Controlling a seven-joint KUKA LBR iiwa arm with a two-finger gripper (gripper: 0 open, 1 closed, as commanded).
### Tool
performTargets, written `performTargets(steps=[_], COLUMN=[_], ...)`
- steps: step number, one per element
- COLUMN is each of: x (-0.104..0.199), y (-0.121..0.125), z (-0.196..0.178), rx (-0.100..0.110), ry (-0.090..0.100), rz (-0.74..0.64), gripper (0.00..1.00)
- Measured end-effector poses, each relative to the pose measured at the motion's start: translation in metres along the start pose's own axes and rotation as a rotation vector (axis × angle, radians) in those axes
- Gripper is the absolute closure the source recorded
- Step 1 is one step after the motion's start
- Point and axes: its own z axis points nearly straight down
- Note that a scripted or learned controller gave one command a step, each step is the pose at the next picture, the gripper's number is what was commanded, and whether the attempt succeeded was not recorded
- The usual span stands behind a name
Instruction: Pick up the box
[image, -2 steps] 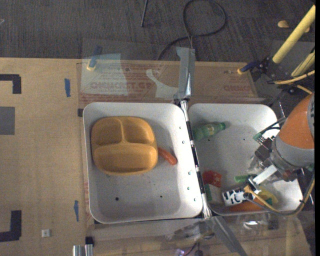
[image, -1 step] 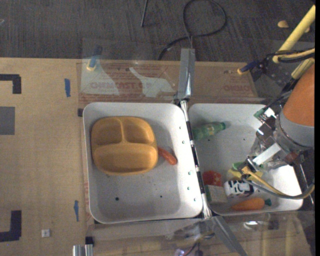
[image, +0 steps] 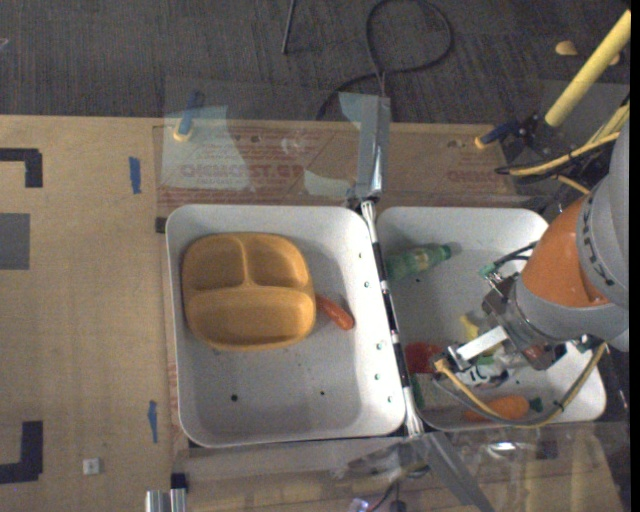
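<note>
My gripper (image: 478, 358) hangs low over the front half of the right bin (image: 450, 225), and the grey wrist with its orange band (image: 565, 268) covers much of that bin. A small red item (image: 421, 355) lies just left of the gripper by the bin's left wall; I cannot tell whether it is the box. A small white piece with dark marks (image: 484, 374) sits directly under the gripper. Nothing can be seen held.
The right bin also holds a green bottle (image: 418, 260) at the back left, a yellow piece (image: 470, 326) and an orange item (image: 505, 407) at the front. In the left bin (image: 270, 400) lie a yellow divided plate (image: 246, 289) and an orange carrot-like piece (image: 335, 313). Cables trail behind.
</note>
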Motion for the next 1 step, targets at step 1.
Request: performTargets(steps=[1], x=[0.0291], y=[0.0141], z=[0.0268], rx=[0.015], ry=[-0.013], rz=[0.307], gripper=[1.0])
